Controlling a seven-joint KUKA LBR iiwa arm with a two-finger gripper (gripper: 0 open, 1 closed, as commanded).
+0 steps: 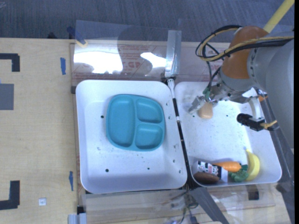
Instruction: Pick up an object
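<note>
A tan lump (205,111) is gripped between the closed fingers of the end effector (202,105), over the right bin (210,139).

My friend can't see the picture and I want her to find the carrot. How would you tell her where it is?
Look at the right-hand white bin, then along its near edge, where a few toy foods lie bunched together. The small orange carrot with green leaves lies flat there, between a dark labelled packet and a curved yellow banana. It is the only orange piece in that bunch.
</note>
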